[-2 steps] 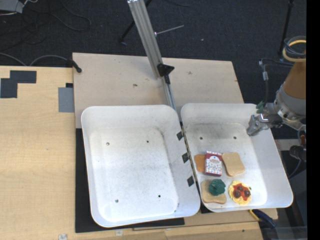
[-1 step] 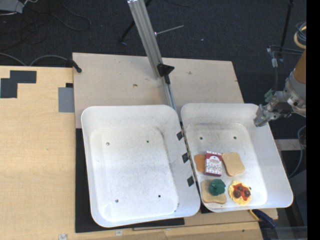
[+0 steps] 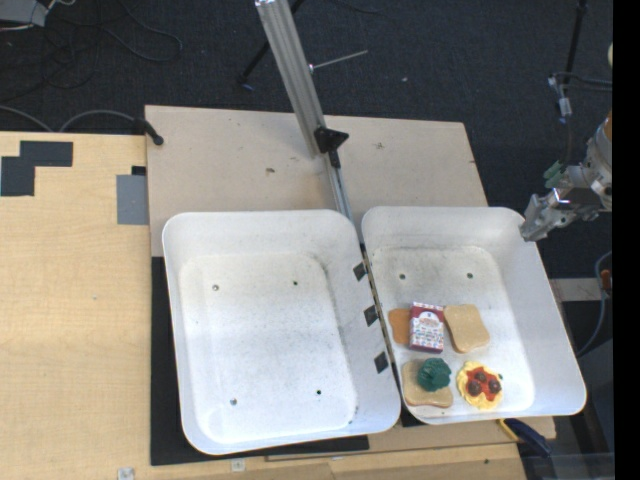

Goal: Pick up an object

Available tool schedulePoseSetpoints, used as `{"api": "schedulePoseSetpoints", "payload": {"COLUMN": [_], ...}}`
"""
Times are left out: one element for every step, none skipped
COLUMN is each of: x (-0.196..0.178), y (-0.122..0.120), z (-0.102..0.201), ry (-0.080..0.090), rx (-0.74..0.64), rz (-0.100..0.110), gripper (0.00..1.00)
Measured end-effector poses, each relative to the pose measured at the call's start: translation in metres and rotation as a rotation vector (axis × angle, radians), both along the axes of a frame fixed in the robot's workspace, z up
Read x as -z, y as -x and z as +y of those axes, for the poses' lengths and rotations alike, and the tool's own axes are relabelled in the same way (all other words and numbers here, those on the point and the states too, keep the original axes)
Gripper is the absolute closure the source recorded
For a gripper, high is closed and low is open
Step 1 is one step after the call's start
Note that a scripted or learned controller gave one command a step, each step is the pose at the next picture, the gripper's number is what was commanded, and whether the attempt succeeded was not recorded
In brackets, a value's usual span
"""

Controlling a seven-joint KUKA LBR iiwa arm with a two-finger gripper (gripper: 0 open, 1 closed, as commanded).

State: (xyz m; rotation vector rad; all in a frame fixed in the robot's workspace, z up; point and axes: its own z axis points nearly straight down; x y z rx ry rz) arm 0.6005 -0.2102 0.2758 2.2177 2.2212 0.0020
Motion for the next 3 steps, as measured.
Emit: {"api": "schedulePoseSetpoints", "payload": {"x": [0.013,0.027,0.027], "y": [0.0,0.003,0.022], "z": [0.055,0.105,0.161], "ry": [-0.004,-0.004,-0.004], "rx": [-0.002,-0.002,-0.003], "rz": [0.007,0.007,0.008], "gripper": [1.0,1.0,1.0]}}
